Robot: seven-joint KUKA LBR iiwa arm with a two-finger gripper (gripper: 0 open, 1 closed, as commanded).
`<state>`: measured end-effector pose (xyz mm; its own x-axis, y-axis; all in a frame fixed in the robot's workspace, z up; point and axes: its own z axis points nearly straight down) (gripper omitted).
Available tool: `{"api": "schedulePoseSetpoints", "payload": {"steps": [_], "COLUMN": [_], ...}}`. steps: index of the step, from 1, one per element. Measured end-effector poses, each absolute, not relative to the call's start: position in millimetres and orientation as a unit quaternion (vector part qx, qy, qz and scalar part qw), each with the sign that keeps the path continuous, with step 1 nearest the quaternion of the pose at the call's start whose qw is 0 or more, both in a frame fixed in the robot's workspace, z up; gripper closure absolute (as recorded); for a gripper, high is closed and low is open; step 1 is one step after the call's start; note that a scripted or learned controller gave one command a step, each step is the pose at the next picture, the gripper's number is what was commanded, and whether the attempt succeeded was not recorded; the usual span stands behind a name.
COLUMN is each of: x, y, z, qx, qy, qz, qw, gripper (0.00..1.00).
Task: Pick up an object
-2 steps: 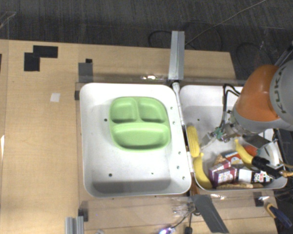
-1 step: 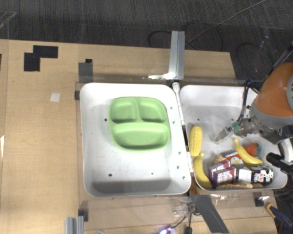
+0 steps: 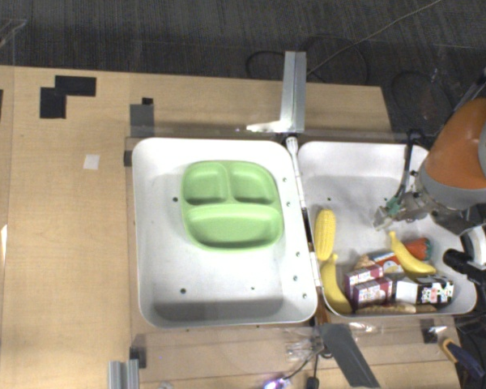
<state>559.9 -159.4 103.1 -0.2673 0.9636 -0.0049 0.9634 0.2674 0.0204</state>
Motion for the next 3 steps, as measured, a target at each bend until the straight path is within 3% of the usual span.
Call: {"api": "schedulePoseSetpoints", "payload": {"steps": [1,2,3], "x": [562.1,562.1,493.8], "y": [-158.5,-158.5,-151.5], "z": [114.4,114.3,92.0], "qx": [0.604,0.604,0.583], "qy": [0.797,0.797,0.812], "qz": [0.0083,0.0082,0.0052], "qw": [0.011,0.010,0.010], "gripper": [1.00,0.00,0.00]}}
